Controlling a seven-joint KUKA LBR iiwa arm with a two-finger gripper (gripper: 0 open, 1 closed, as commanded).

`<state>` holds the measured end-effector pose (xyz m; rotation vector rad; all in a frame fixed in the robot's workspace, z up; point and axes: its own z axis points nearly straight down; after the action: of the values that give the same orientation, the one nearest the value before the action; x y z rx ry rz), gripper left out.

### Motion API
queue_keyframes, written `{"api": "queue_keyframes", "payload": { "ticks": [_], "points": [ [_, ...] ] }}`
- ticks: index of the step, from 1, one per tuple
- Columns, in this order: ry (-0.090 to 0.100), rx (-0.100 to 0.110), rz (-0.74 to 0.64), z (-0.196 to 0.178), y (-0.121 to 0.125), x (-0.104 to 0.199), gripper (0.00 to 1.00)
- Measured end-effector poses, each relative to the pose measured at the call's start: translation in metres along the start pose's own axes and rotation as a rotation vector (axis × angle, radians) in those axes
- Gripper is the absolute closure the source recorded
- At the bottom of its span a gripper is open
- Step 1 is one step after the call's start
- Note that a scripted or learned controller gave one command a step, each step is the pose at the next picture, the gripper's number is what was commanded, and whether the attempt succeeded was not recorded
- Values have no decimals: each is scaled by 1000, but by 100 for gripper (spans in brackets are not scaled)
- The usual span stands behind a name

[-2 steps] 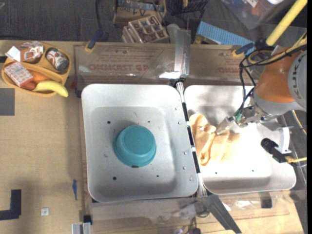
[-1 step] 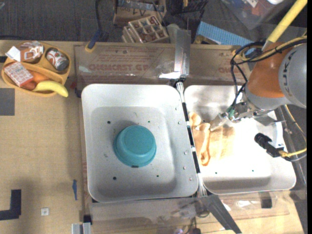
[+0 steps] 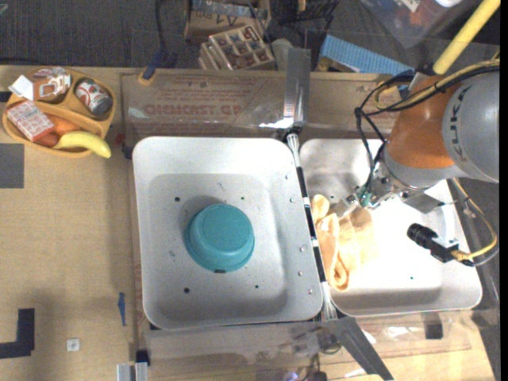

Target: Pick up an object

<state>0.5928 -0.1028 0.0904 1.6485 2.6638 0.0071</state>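
Observation:
A teal bowl (image 3: pixel 221 237) lies upside down in the middle of the left bin (image 3: pixel 159 173). A crumpled pale yellow cloth (image 3: pixel 343 244) lies against the left wall of the right bin (image 3: pixel 413 288). My gripper (image 3: pixel 359 203) reaches down from the right and sits at the cloth's upper end, touching or just above it. The grey arm with its orange band (image 3: pixel 425 137) covers the bin's upper right part.
A yellow tray (image 3: pixel 20 129) with a banana and food packs sits on the bench at the far left. Cardboard and clutter lie behind the bins. The right bin's floor to the right of the cloth is bare.

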Motion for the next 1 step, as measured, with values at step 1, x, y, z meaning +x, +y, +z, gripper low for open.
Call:
{"api": "queue_keyframes", "payload": {
  "ticks": [1],
  "points": [
    [-1, -2, -58, 0, -24, 15, 0]
  ]
}}
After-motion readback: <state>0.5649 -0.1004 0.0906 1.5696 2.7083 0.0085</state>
